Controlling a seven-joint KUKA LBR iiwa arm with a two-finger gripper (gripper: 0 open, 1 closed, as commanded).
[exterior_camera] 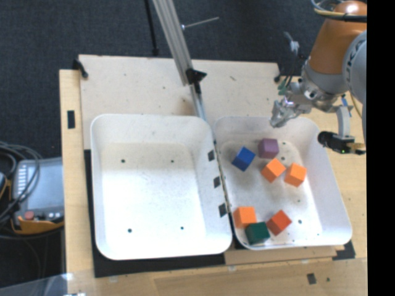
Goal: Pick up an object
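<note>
Nearest the camera, at the front rim of the right bin [333, 227], a dark green cube [258, 232] sits between an orange cube [245, 215] on its left and a red-orange cube [279, 221] on its right, the three bunched close together. Farther back in the same bin lies a second group: a blue cube [244, 158] to the left, a purple cube [268, 147] behind it and to the right, and two more orange cubes, one [273, 169] just in front of the purple cube and another [295, 174] just beside that one on the right.

The left bin [154, 184] stands side by side with the right one, their rims meeting in the middle of the table [136, 85], a pale board with dark carpet behind it. A slanted metal post [176, 39] rises from the table behind the bins.

My arm [333, 48], grey with an orange band, comes in from the right. My claw [282, 115] hangs over the back edge of the right bin, just behind the purple cube and apart from every cube. It is small and blurred here, so I cannot tell whether it is spread apart or drawn together. I see nothing between its tips.
</note>
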